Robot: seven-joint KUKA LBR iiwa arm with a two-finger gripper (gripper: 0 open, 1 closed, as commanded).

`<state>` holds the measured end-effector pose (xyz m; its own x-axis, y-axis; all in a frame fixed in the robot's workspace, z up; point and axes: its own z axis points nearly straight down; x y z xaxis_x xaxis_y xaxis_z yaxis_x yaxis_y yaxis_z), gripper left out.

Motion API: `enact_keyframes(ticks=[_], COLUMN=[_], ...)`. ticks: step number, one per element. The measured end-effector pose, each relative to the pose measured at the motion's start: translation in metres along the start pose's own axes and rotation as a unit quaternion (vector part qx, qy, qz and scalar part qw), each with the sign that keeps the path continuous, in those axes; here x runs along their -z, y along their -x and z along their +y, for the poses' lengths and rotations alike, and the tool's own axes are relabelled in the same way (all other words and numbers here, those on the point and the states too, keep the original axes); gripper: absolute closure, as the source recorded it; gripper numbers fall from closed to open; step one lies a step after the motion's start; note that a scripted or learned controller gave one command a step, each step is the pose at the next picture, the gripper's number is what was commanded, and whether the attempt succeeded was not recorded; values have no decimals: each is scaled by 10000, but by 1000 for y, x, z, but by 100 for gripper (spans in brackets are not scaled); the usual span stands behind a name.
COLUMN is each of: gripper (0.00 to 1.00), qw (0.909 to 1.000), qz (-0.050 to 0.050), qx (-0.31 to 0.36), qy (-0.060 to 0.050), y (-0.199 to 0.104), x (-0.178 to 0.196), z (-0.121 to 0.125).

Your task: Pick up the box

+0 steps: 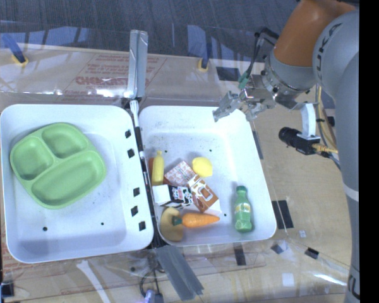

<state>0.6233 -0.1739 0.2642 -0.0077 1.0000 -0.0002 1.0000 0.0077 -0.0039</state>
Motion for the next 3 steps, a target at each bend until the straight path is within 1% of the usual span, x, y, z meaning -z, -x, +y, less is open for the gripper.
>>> enact_keyframes(ticks=[1, 2, 3], gripper=[0, 0, 0], qw=[9994, 9883, 9879], qz=[-3, 2, -3], qx=[358, 1527, 1549], qy=[16, 0, 12], y=[-5, -79, -1], x=[29, -137, -172], z=[5, 17, -24])
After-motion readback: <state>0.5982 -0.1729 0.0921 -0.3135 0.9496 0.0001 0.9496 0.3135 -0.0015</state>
